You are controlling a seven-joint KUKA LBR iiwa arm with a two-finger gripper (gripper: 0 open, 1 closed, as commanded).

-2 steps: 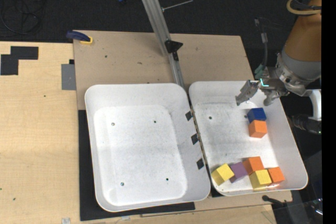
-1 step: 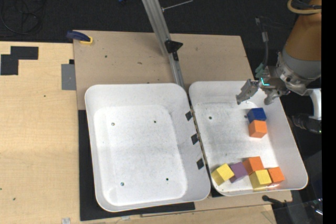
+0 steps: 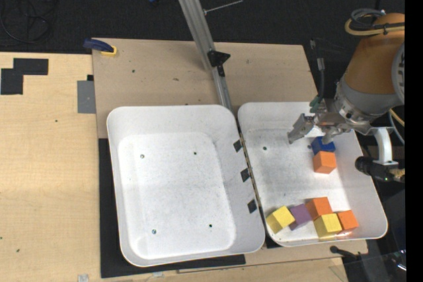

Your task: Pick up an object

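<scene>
- Camera view looks down at a slant on a wooden surface that carries two shallow white bins side by side.
- Left bin sits at the middle of the view; its floor shows a few small dark dots.
- A metal rail leans from the upper middle down toward the seam between the bins.
- Right bin holds all the blocks. Along its near edge lies a cluster: a yellow block, a purple block, an orange block, a second yellow block and a second orange block, packed close together.
- Further back in the right bin, well apart from the cluster, a lone orange block lies with a blue block touching its far side.
- The tool hangs over the back of the right bin, just above and slightly left of the blue block. One grey finger points left; whether the fingers are spread or pressed together cannot be told, and no block shows between them.
- The grey arm with its orange band enters from the right.
- Judged step: the approach, with nothing lifted yet.
- The next move likely calls for centring over the blue or lone orange block, descending, and closing on one alone. The two touch, so a clean pinch may be hard.
</scene>
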